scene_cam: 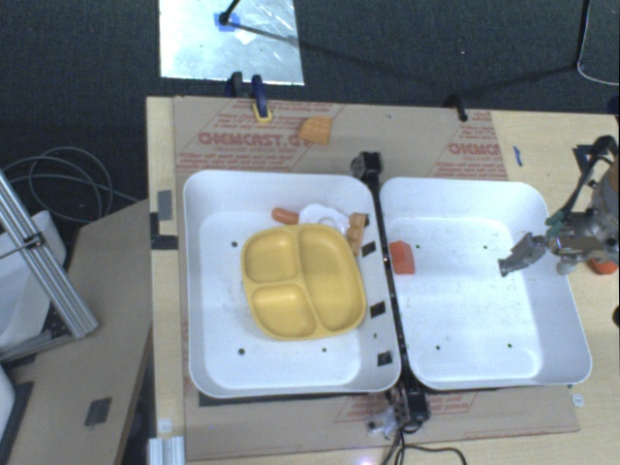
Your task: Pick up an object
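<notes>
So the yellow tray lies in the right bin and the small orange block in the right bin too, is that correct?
Not quite. The camera view shows the yellow tray in the left bin. The orange block is indeed in the right bin, near its left wall.

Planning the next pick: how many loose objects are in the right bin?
1: an orange block by the right bin's left wall. The gripper hovers near its right side.

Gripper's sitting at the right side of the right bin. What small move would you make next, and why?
Probably ease the gripper leftward across the right bin toward the orange block, which lies alone near that bin's left wall. It looks like the nearest thing to pick; the yellow divided tray and small pieces sit in the left bin.
</notes>
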Robot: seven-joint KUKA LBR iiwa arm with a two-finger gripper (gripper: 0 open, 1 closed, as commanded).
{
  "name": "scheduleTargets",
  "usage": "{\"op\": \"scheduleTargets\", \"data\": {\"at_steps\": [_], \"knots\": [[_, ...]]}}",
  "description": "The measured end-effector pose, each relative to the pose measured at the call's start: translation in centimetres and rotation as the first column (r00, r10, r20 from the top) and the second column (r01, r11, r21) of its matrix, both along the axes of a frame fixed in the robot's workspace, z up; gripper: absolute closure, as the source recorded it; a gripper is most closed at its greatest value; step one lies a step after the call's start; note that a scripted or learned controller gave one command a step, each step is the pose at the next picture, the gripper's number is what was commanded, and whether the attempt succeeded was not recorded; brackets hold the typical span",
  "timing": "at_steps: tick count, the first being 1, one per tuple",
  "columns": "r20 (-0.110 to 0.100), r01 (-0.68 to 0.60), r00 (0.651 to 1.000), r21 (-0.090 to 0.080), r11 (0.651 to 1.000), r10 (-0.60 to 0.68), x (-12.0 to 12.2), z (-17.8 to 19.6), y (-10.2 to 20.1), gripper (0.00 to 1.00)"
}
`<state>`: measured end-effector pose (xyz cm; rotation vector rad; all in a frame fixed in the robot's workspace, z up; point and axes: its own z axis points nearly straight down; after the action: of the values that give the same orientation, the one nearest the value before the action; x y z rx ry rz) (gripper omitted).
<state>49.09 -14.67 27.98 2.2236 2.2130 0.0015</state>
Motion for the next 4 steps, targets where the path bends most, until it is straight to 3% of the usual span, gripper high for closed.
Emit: {"op": "scheduleTargets", "data": {"at_steps": [1, 2, 3, 4], "knots": [[-0.015, -0.007, 1.0, 0.006, 1.0, 0.007, 0.4, -13.5, 2.1, 0.0], [0.0, -0.008, 1.0, 0.002, 1.0, 0.008, 0.7, -11.7, 1.9, 1.0], [0.006, -0.015, 1.0, 0.002, 1.0, 0.015, 7.3, -7.6, 5.2, 1.0], [-0.002, -0.009, 1.0, 0.002, 1.0, 0.009, 6.9, -7.9, 4.9, 0.0]]}}
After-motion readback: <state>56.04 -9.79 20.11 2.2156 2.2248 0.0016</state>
